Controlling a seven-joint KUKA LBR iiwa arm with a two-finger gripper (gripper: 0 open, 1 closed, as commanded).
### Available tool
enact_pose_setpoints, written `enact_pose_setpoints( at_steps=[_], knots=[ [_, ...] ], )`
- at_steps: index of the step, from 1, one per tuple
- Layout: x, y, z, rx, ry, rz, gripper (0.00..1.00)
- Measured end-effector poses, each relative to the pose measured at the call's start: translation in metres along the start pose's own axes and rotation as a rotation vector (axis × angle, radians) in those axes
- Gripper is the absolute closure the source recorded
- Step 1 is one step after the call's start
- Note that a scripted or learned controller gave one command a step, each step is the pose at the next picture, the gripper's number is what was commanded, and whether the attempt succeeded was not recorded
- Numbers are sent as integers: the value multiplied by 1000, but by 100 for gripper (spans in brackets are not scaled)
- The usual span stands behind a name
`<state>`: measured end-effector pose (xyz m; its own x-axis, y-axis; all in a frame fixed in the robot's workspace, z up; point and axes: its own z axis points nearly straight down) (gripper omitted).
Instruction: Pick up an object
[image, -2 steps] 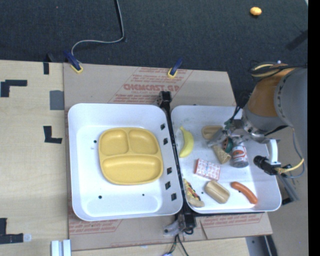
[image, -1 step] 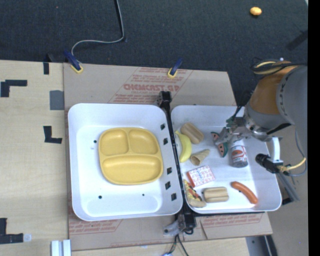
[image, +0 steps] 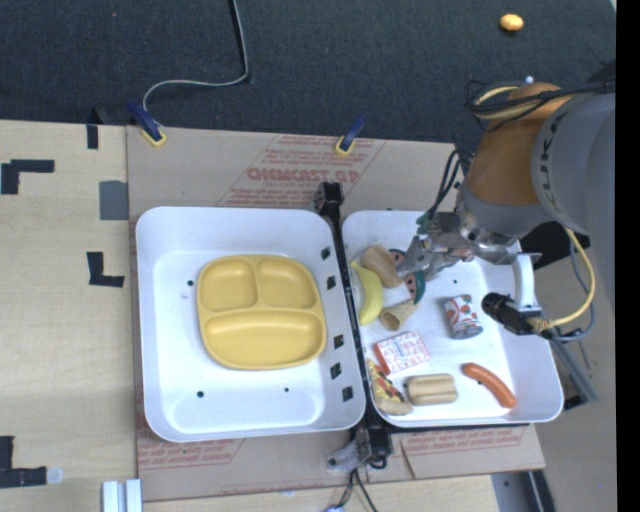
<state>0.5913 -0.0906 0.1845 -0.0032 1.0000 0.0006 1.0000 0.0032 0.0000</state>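
Note:
My gripper (image: 414, 276) hangs low over the upper left part of the right bin (image: 530, 345), reaching in from the right. It is just right of a tan cylinder (image: 378, 262) and a yellow banana-shaped piece (image: 368, 296), and above a small cork-like roll (image: 394, 318). Further right stands a red and white can (image: 462, 316). A red patterned box (image: 402, 352), a hot dog bun (image: 432, 388), a sausage (image: 489, 385) and some fries (image: 385, 384) lie near the bin's front. I see nothing lifted.
The left bin (image: 165, 300) holds a yellow divided plate (image: 262, 310). A black divider (image: 343, 300) runs between the bins. A black fitting with a yellow cable (image: 515, 312) hangs off the arm over the right bin's right side.

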Motion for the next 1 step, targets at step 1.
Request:
enact_pose_setpoints(
  at_steps=[1],
  knots=[
    [83,-7,-21,1,0,-1,100]
  ],
)
